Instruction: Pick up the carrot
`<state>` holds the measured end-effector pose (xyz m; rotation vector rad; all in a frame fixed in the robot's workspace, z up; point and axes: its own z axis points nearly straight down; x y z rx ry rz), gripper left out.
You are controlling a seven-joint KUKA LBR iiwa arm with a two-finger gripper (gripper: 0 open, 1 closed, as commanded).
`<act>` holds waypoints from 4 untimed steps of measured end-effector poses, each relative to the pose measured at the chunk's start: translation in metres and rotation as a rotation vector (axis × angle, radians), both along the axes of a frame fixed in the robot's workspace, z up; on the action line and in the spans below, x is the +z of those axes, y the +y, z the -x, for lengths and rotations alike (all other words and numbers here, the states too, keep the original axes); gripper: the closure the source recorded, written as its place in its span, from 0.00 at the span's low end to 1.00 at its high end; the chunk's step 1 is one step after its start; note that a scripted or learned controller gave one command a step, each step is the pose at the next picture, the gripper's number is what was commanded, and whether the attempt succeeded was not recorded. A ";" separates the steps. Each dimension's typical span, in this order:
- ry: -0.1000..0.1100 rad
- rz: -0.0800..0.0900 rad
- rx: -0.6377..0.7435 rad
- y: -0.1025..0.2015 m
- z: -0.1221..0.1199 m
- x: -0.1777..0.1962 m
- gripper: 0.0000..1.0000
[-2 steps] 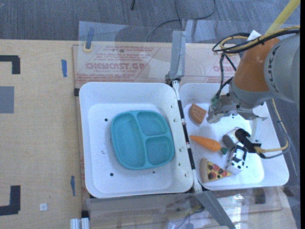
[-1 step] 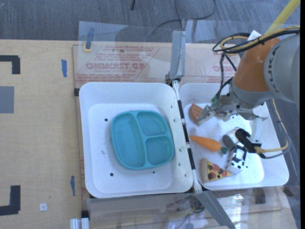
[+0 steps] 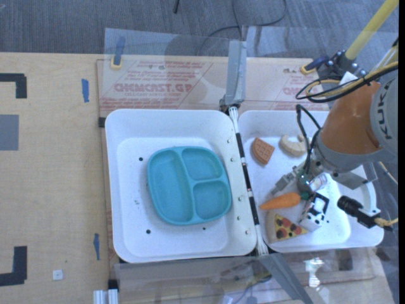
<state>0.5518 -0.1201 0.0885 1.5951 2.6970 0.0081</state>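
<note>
Low in the right bin point(image 3: 370, 233), the carrot point(image 3: 280, 201) lies nearly level across the frame, tip pointing left. The gripper point(image 3: 308, 190) sits at its thick right end; whether it is clenched I cannot tell. Caught so far off-centre, the carrot could swivel free onto the pizza slice point(image 3: 288, 227).

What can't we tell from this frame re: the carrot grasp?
- Camera view: whether the gripper has closed on the carrot; the parts there are small and cluttered.
- The carrot's thick end is hidden under the gripper.
- The right bin floor beneath the arm is covered by the orange wrist.
</note>
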 end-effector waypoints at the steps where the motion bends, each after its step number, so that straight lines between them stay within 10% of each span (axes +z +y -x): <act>1: -0.003 0.006 0.405 0.014 0.033 0.000 0.00; 2: -0.013 0.009 0.398 0.011 0.031 0.012 1.00; 3: 0.007 0.000 -0.130 0.035 0.063 0.096 1.00; 4: 0.007 0.000 -0.131 0.035 0.063 0.096 0.00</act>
